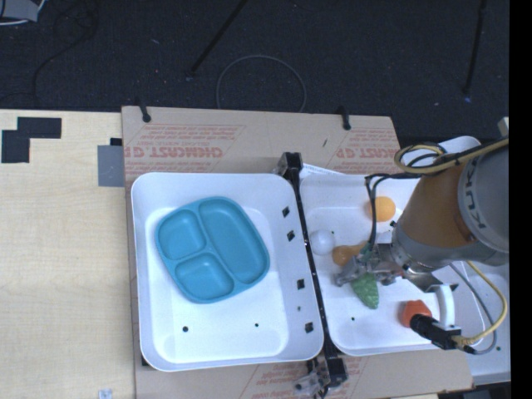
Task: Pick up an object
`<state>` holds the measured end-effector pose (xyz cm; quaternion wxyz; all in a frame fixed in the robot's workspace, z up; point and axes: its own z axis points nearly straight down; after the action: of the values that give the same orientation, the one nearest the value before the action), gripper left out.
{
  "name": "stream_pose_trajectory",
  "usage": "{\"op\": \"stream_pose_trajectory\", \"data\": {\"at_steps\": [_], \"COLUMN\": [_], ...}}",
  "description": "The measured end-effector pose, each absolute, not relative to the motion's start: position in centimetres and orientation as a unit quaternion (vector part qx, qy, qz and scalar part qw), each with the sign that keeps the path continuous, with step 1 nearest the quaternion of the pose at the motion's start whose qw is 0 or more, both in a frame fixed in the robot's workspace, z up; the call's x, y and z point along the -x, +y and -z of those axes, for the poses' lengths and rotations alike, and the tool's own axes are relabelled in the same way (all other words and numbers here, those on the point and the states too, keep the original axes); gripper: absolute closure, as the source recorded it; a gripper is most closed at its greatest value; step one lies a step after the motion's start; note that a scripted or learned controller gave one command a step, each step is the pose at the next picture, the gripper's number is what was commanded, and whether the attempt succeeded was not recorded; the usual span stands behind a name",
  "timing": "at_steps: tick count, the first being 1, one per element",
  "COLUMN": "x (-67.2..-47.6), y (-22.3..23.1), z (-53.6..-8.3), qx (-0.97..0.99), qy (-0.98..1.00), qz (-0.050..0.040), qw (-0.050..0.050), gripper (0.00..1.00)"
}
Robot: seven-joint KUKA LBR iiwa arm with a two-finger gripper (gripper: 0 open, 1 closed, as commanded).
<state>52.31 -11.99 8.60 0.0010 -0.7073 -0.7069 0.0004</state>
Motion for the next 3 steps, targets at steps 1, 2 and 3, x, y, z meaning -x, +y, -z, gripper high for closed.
{"op": "stream_pose_trajectory", "data": {"at_steps": [1,2,3], "x": [-52.4,-52.1,-51.9], "y": [-12.2,-11.5,-11.7], "z": [-9.9,-15.7,-19.9], "qx": [0.71,0.707,0.707], "qy": [-0.705,-0.707,-0.707], "qz": [0.0,0.0006,0.0004], "qw": [0.0,0.0,-0.001], "gripper": [1.0,1.0,1.0]}}
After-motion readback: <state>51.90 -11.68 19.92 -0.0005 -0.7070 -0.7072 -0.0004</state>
